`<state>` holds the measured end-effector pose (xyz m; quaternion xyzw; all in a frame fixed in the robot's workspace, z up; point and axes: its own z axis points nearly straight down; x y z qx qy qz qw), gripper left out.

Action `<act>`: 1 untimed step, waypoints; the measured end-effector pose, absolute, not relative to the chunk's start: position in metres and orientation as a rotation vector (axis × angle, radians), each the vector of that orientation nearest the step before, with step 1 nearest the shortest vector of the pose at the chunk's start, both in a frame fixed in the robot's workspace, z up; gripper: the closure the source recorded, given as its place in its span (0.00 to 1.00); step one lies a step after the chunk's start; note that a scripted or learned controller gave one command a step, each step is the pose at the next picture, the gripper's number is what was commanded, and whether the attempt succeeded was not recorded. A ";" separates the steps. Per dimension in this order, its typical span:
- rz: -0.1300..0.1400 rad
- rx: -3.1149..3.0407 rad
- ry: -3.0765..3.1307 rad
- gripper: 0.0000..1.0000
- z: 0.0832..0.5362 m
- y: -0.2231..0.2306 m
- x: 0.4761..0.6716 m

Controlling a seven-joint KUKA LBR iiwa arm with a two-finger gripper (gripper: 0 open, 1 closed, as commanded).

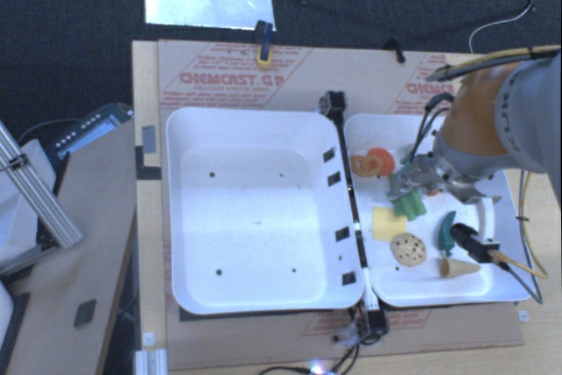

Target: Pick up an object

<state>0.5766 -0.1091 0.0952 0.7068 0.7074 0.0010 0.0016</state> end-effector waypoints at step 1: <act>0.020 2.197 2.231 1.00 0.191 -0.012 0.661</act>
